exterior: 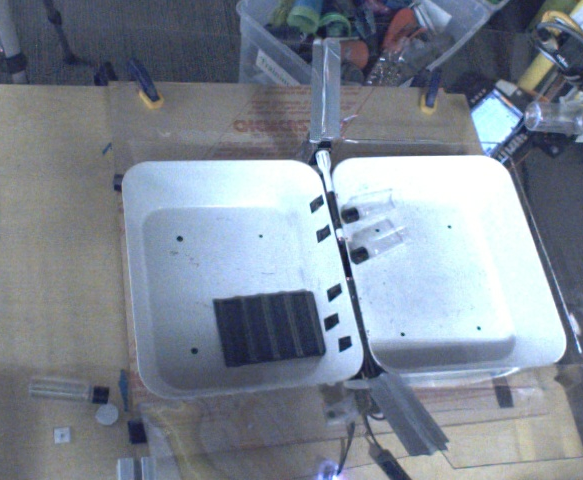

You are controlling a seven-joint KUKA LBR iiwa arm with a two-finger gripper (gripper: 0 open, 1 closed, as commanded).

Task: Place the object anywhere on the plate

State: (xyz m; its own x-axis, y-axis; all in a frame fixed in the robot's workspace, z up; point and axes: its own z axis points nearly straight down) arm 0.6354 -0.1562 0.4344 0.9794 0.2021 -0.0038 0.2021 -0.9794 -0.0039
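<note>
A dark grey ribbed plate (269, 328) lies flat in the left bin (161, 198), toward its front right corner. In the right bin (491, 268), two clear tubes with black caps lie close to the left wall. One tube (368, 208) is farther back. The other tube (377, 240) lies just in front of it. Both rest on the bin floor, apart from the plate and across the divider (339, 258) between the bins.
A clear tub of colourful items (361, 13) stands behind the bins. Blue clamps (148, 93) (429, 96) hold the bench's back sheet. A spare clear tube (63, 389) and small loose parts lie on the bench at front left. Cables and equipment (561, 58) crowd the back right.
</note>
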